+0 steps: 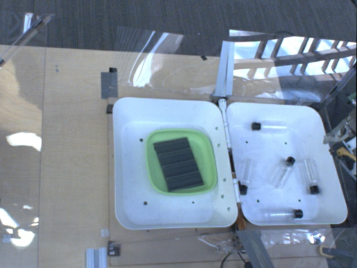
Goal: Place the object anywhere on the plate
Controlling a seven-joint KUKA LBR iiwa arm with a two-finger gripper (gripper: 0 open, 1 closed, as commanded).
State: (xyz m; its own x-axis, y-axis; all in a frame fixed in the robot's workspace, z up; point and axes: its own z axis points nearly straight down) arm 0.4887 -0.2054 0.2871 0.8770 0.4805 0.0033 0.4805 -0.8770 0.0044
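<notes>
Risk check: green plate already carries a dark ribbed block; clear vials lie loose in the right bin.

The green plate sits in the left bin, with the dark ribbed block lying flat across its centre. The right bin holds five clear vials with black caps, scattered and well apart. Part of the arm is at the right edge; jaw state cannot be determined. Likely failure causes: a clear, round vial rolling away from the jaws on approach; a vial released onto the ribbed block rolling off the plate; a grasp closing beside a poorly visible transparent body.
</notes>
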